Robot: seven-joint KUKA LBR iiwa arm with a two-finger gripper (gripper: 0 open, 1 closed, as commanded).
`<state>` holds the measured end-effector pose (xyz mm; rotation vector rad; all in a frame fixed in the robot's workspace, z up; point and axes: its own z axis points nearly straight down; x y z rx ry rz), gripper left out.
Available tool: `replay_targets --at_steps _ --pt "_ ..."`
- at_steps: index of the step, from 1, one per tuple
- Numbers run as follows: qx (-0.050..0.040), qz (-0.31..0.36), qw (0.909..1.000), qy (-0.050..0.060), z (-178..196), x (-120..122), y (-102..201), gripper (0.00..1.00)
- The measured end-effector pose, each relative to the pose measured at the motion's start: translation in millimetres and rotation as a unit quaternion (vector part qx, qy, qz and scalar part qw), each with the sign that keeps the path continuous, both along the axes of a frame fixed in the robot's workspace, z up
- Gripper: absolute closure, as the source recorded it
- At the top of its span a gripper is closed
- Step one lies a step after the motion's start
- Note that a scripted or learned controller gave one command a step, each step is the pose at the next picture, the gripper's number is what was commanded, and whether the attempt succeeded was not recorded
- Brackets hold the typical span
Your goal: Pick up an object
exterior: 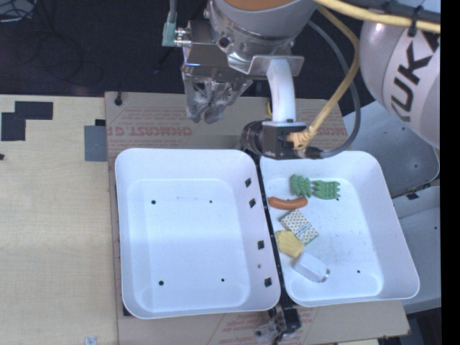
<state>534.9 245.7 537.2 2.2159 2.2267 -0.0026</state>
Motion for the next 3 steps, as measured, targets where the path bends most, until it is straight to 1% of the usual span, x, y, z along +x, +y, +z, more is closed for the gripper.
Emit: replay_targets --at_steps 3 --pt "-0.0034 -0.001 1.0000 0.008 27 -1 -2 1.00"
